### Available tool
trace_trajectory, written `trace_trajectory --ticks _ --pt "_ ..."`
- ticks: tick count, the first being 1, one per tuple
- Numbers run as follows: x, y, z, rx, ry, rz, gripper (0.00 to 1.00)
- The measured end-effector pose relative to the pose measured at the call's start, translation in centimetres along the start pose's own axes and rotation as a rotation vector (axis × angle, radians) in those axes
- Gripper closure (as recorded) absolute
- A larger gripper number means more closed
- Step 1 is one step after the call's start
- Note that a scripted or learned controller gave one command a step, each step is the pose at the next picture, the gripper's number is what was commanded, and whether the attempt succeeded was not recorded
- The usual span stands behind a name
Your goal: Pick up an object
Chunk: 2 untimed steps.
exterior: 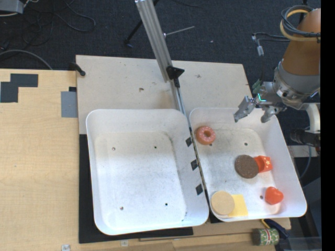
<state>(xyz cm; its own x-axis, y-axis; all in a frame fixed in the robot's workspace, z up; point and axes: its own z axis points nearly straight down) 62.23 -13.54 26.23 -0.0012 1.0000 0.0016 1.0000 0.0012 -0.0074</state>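
Gripper (255,109) is hanging spread wide and holding nothing over the right bin's (293,161) far rim; risking clipping that rim or closing short of the doughnut (205,135).

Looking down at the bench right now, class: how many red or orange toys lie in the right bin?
2. An orange-red piece touches the brown disc's right side; a red piece lies near the right bin's lower right corner.

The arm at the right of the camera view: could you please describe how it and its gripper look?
The arm has an orange band above a grey wrist ring, with yellow and black cables looped around its top. The gripper is grey metal with two slim fingers and a small green light near its base.
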Motion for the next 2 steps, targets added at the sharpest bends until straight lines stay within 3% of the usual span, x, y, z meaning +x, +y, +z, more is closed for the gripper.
trace_trajectory --ticks 1,2 --pt "0.0 0.1 -0.3 -0.005 -0.001 -0.001 0.0" --pt "-0.4 0.4 6.0 0.001 0.0 0.001 0.0"
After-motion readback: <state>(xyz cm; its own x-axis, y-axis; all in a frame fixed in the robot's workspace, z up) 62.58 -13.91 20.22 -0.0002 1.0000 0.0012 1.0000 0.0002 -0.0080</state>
